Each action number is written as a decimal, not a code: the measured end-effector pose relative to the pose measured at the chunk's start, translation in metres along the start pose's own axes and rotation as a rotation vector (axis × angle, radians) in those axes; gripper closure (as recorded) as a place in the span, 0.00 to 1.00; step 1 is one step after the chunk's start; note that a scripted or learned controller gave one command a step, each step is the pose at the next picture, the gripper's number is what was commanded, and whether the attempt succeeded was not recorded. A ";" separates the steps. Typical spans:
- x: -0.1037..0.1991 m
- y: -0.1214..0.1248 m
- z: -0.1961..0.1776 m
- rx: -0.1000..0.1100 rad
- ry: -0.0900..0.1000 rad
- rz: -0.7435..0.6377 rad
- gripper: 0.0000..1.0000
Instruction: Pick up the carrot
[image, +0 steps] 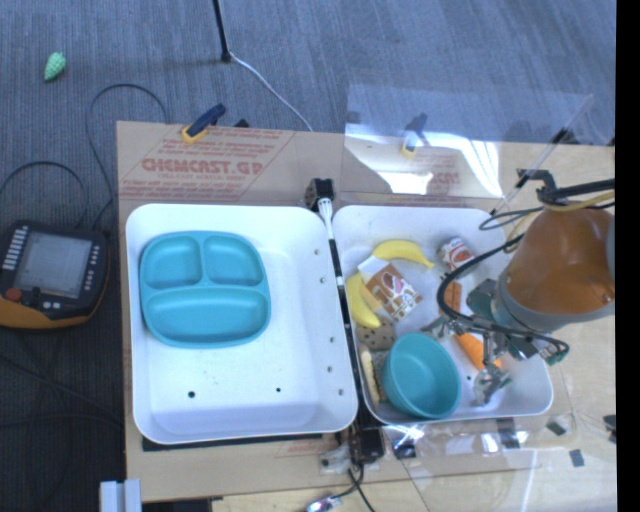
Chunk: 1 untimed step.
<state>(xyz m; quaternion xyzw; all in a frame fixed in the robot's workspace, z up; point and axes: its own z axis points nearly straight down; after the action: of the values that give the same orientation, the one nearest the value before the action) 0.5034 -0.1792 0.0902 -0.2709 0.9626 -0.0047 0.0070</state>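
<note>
Two white bins (240, 420) under me. One blue divided tray (205, 287), one teal bowl (420, 375), two bananas (402, 251), one carrot (469, 346), one snack packet (390, 292), one small can (456, 250). One handheld controller (50, 273) beside the surface.

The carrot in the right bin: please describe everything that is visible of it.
The carrot is a small orange piece that looks like smooth plastic, probably a toy. It lies on the floor of the right bin, just right of the teal bowl and close to its rim. The arm's wrist and cables cover its upper end, so its full shape and length cannot be told. The tool hangs close beside its lower end; whether it touches the carrot is not clear.
</note>
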 end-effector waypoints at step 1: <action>-0.004 -0.002 -0.013 0.007 -0.006 -0.001 1.00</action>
<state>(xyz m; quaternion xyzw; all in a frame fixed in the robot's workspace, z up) 0.5076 -0.1784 0.1034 -0.2712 0.9624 -0.0072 0.0107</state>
